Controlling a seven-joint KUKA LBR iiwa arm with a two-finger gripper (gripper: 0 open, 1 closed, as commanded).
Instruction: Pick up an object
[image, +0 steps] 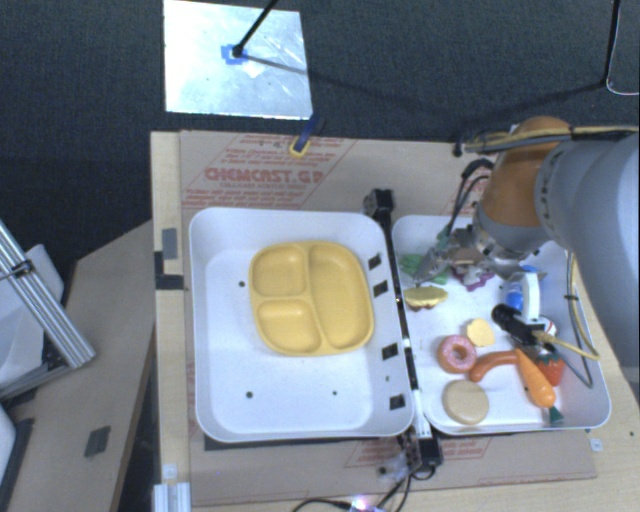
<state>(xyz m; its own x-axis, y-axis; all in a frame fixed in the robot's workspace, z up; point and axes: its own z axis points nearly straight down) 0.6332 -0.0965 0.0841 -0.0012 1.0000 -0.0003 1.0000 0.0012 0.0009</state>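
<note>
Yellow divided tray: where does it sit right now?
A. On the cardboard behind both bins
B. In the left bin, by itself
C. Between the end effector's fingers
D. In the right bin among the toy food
B: the yellow divided tray lies flat in the left bin, while the donut and carrot sit in the right bin.

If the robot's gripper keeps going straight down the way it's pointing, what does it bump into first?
Probably the green toy under the gripper at the back of the right bin. The yellow piece lies just in front of it. Depth is hard to judge from above, so that's a guess.
</note>
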